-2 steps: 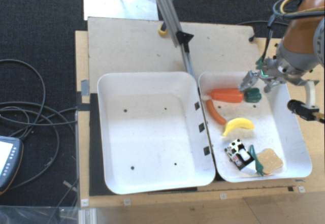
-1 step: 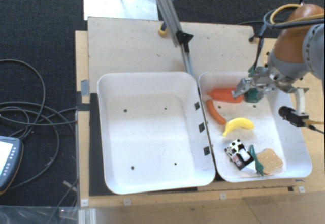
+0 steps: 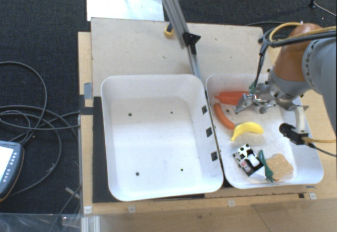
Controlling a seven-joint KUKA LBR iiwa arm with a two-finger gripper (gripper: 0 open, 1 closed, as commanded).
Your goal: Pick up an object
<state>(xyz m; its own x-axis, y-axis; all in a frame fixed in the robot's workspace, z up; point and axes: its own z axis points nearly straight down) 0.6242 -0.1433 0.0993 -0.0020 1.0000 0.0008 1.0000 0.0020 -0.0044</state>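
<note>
My tool (image 3: 243, 103) hangs low in the right bin (image 3: 315, 165), its grip state unreadable, beside the banana (image 3: 247, 130), likely light, stiff, slippery plastic, best pinched across its narrow curved middle.

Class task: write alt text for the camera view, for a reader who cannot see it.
A grey robot arm's hand hovers over the right white bin, above an orange carrot, near a banana and sausage. The left bin sits beside it.

Yellow banana (image 3: 247, 130), orange carrot (image 3: 230, 97), white bins (image 3: 113, 89).
</note>
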